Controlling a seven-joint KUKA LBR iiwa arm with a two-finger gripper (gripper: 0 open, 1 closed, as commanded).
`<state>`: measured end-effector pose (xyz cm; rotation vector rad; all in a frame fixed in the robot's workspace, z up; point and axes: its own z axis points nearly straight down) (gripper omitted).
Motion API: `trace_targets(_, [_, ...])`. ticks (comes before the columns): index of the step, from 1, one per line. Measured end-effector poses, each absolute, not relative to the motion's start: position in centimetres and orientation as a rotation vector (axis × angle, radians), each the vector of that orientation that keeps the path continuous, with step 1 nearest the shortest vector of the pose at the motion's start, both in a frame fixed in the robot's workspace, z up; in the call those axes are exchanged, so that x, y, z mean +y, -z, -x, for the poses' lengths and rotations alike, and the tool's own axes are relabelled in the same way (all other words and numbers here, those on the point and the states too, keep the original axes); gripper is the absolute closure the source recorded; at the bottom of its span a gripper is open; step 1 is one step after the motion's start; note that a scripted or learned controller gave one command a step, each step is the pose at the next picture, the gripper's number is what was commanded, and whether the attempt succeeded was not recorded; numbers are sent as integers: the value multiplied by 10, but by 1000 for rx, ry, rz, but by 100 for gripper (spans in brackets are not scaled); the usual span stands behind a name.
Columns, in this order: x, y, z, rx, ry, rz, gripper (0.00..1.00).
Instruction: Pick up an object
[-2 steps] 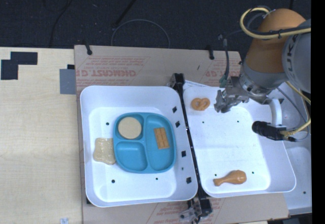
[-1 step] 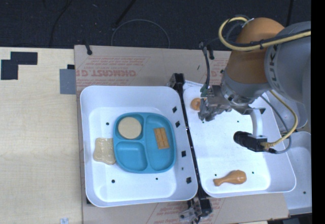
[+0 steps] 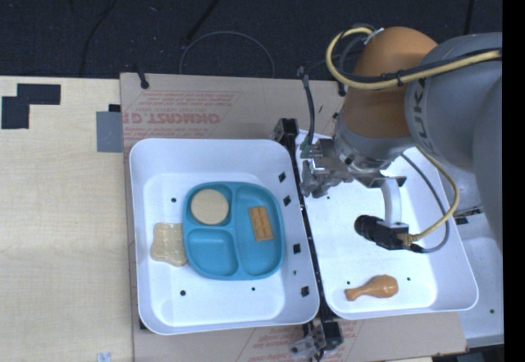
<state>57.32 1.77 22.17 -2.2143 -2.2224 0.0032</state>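
A blue sectioned tray (image 3: 220, 258) lies in the left bin (image 3: 156, 159). It holds a round tan biscuit (image 3: 208, 206) and a small rectangular cracker (image 3: 261, 223). A pale bread-like piece (image 3: 168, 244) rests against the tray's left edge. In the right bin (image 3: 447, 290) a brown drumstick (image 3: 373, 288) lies near the front wall. My gripper (image 3: 315, 175) hangs at the back left of the right bin, close to the divider between the bins and well away from the drumstick. I see nothing held in it.
The grey arm with its orange band (image 3: 385, 65) covers the back of the right bin. A black cable fitting (image 3: 381, 231) hangs over that bin's middle. Both bins sit on a cardboard sheet (image 3: 205, 110), with a pale bench to the left.
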Motion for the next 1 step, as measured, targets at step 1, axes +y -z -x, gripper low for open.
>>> trace_targets(1, [70, -230, -566, -2224, -2, 2215, 100])
